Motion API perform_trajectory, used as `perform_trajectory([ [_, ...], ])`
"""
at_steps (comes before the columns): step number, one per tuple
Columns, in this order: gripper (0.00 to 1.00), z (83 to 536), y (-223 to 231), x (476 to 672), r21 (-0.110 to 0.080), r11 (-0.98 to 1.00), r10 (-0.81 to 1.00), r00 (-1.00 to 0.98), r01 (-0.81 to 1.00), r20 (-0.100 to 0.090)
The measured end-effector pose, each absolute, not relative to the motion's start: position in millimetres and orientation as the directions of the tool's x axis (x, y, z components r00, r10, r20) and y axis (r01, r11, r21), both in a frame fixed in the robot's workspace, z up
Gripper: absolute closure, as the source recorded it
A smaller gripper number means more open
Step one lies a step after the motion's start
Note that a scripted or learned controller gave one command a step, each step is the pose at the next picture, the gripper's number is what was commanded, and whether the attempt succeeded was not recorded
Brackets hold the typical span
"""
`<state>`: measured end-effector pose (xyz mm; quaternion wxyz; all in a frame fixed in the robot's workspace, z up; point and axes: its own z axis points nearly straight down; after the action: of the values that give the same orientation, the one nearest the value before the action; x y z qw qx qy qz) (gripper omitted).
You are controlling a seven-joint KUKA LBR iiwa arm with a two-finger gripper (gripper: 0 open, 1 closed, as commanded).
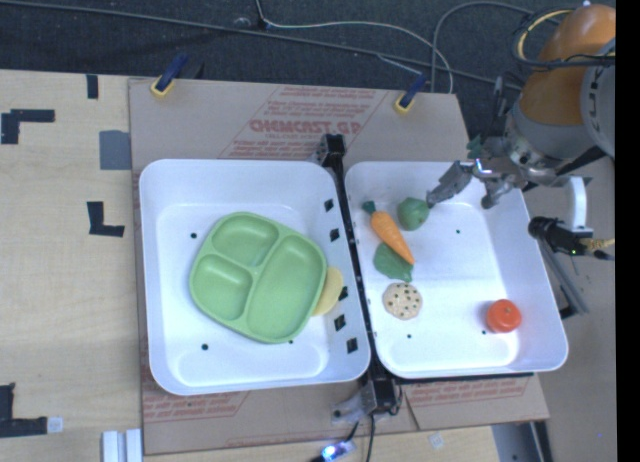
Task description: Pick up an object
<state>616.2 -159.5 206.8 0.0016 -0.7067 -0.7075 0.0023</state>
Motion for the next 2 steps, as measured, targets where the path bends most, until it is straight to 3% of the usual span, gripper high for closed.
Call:
perform_trajectory([
  [2,0.0,99,-162,627.0,-0.006,0.002,1.0,-0.002,1.0,-0.001],
])
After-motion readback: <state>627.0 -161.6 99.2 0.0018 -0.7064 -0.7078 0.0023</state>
